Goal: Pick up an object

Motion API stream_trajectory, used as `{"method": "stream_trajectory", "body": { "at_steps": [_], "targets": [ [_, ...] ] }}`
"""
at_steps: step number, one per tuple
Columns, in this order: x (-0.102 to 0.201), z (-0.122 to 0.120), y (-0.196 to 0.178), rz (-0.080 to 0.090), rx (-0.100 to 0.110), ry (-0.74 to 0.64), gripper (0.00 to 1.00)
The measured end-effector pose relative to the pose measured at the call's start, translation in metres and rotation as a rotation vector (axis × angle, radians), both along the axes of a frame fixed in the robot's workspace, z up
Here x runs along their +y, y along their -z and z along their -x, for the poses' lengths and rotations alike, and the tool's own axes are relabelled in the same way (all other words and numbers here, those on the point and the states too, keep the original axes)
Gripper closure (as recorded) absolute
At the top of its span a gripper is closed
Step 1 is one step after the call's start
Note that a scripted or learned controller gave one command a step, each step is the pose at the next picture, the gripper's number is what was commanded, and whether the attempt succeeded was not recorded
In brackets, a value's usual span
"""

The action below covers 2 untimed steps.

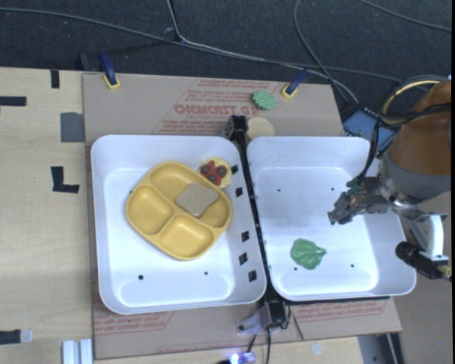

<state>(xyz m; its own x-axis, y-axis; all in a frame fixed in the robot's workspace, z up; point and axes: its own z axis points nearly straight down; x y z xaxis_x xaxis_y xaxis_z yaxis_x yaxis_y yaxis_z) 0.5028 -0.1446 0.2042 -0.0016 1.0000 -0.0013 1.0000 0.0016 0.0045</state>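
Wooden table [30,226] boards, marked with black tape, carry a cardboard sheet [174,105] on which two shallow white bins sit side by side. Nearest the camera, in the right bin [364,279], a green leaf-shaped piece [308,253] lies flat on the floor close to the front wall. Just above it and to the right, the pincer [341,214] hangs low over the same bin, dark and angled toward the bin's middle, well apart from the leaf; whether its fingers are open or closed cannot be told, and nothing is seen between them. Behind it the grey arm [417,173] with its orange band enters from the right.

Across the divider, the left bin [114,279] holds a yellow compartment tray [155,203] set at a slant. A tan square piece [196,199] rests in the tray's upper right section. A small cluster of dark red items [215,171] sits just beyond the tray's far corner, by the bin's back right.

Farther back, a green dotted object [264,99] lies on the cardboard, between two blue-and-yellow clamps [109,73] at its rear edge. Cables [212,48] trail over the dark floor [61,14] beyond.
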Motion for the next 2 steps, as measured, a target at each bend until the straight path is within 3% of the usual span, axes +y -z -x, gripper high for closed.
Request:
{"method": "stream_trajectory", "body": {
  "at_steps": [1, 2],
  "targets": [
    [0.0032, 0.0034, -0.0619, 0.000, -0.001, -0.001, 1.00],
    [0.0035, 0.0031, -0.0622, -0.001, 0.005, 0.000, 1.00]
  ]
}}
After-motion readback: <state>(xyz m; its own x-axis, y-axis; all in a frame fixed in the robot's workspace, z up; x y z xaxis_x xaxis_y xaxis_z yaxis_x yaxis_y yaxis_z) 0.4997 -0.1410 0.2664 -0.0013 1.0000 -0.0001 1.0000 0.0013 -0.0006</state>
